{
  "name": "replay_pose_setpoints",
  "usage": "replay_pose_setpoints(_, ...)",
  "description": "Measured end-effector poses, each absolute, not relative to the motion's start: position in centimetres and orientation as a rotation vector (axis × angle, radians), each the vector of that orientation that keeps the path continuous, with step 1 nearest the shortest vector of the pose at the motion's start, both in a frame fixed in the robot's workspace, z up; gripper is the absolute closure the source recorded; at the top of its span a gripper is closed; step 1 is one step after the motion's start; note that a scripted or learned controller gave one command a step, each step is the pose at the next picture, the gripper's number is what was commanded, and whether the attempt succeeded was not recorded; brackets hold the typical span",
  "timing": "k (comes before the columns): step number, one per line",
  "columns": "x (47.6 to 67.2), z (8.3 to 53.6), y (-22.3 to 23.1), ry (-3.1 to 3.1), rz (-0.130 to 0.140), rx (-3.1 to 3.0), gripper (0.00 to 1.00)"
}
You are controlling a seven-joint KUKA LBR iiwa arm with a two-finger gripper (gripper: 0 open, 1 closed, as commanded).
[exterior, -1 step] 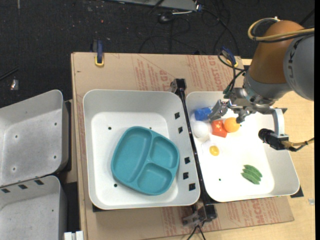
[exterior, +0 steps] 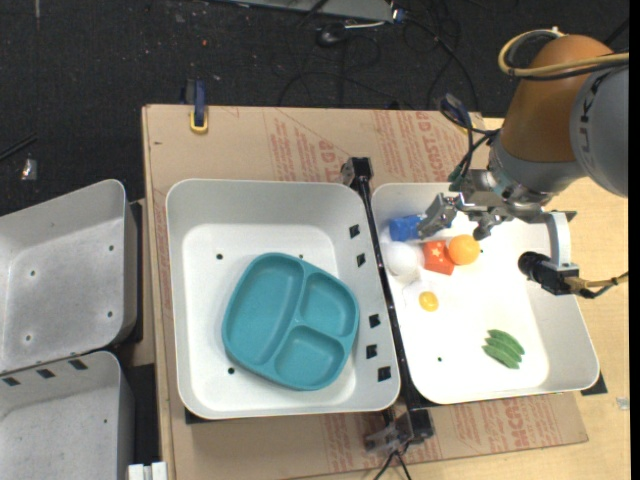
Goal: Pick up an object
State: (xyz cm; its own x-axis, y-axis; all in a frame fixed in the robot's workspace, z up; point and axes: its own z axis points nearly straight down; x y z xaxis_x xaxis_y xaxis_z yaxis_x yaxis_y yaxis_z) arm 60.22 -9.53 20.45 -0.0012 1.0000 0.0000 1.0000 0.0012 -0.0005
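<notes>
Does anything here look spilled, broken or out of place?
Nothing stands out. The teal tray lies flat in the left bin, turned at an angle. The small toys sit loose in the right bin, most clustered below the gripper.

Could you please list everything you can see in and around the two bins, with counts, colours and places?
Bins: two, white, side by side on the bench.
Divided tray: one, teal, lying in the left bin.
Blue object: one, right bin, near its upper left corner.
White object: one, right bin, below the blue one.
Red object: one, right bin, beside the orange ball.
Orange ball: one, right bin, under the gripper.
Small yellow object: one, right bin, mid left.
Green pod: one, right bin, lower right.
Clamp: one, blue and yellow, on the board's upper left edge.
Gripper: one, grey, over the cluster of objects.
</notes>
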Motion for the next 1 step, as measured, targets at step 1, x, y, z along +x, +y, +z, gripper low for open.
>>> replay_pose_setpoints(1, 59.97, 14.15, -9.81, -2.218, 0.004, -2.220, 0.00)
